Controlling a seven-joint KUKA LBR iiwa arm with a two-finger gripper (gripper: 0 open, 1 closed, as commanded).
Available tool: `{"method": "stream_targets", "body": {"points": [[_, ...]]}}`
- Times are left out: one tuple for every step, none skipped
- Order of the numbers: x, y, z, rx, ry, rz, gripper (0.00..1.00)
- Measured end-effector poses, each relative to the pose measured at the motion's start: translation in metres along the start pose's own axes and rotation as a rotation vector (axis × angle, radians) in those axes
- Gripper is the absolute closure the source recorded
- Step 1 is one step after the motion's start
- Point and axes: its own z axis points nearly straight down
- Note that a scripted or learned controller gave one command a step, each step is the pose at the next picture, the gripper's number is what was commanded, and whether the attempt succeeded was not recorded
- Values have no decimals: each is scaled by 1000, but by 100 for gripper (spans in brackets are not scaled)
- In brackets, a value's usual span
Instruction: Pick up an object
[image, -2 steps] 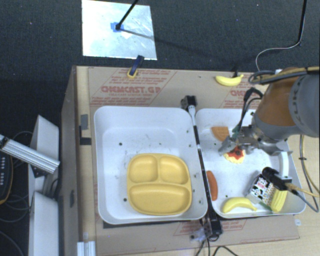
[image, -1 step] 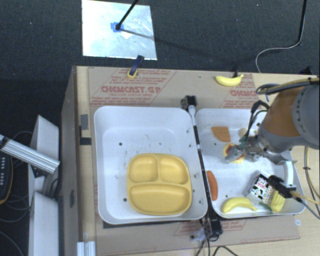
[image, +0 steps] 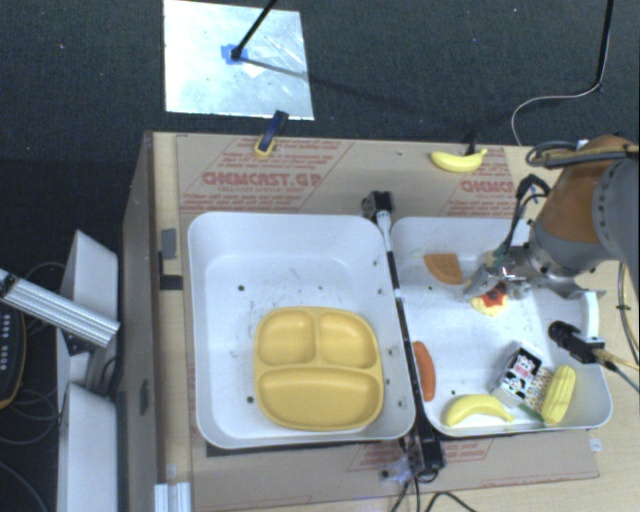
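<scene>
Objects wait in the right bin (image: 600, 405). My gripper (image: 497, 283) is down on a small red-and-yellow piece (image: 490, 300), grasp unconfirmed, nothing lifted yet. Left of it lies a flat orange wedge (image: 444, 267); nearer me, a smooth curved banana (image: 477, 409) and ribbed corn (image: 558, 393).

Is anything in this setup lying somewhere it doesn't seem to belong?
Yes: one banana lies on the cardboard behind the right bin, outside both bins, while the other toys, including a second banana, sit inside that bin. Nothing looks spilled or broken.
</scene>
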Motion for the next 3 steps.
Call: {"method": "stream_targets", "body": {"points": [[0, 2, -12, -4, -1, -4, 100], [82, 10, -118, -4, 2, -2, 100], [80, 9, -116, 0, 1, -1, 0]]}}
